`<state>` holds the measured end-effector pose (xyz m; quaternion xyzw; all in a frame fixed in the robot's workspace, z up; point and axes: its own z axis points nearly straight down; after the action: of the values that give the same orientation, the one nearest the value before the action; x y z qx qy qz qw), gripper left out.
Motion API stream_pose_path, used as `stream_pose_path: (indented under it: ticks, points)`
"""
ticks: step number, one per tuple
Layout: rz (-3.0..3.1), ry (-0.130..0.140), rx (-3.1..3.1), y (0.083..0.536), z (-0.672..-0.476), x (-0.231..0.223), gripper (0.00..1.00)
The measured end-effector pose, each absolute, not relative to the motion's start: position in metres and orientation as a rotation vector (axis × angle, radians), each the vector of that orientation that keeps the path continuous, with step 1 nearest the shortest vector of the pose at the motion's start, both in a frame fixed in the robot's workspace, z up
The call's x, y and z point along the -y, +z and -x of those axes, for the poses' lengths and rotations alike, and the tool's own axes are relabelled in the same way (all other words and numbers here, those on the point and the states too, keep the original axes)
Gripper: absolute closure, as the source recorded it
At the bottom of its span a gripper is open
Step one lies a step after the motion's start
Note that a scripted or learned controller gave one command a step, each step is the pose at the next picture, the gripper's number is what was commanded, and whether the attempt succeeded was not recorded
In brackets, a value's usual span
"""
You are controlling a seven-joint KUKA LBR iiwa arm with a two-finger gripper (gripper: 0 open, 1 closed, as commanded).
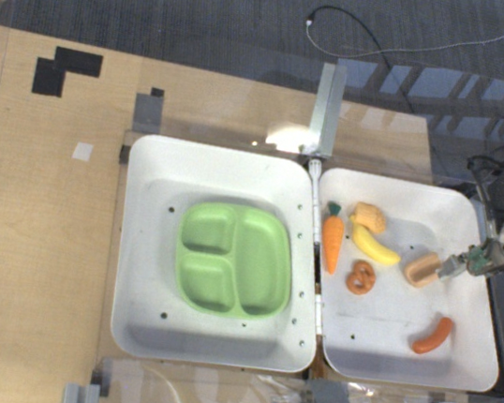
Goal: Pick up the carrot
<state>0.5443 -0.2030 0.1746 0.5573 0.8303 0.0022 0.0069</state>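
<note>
Carrot [331, 241] lies by the bin's [404, 320] left wall — pincer [466, 266] well apart (grip state unclear).

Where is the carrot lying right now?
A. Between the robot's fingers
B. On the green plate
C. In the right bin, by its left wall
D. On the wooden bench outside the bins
C: the carrot lies in the right bin against its left wall, next to the banana, well away from the gripper.

I see the carrot [331, 242] hugging the bin's left wall [314, 244]. The banana [375, 248] lies just right; above it stays open.
</note>
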Motion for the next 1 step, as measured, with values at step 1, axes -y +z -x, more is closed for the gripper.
stream_pose_path:
  ticks: [1]
  points:
    - [-2.030, 0.003, -2.394, 0.1032, -0.5523, 0.1781, 1.00]
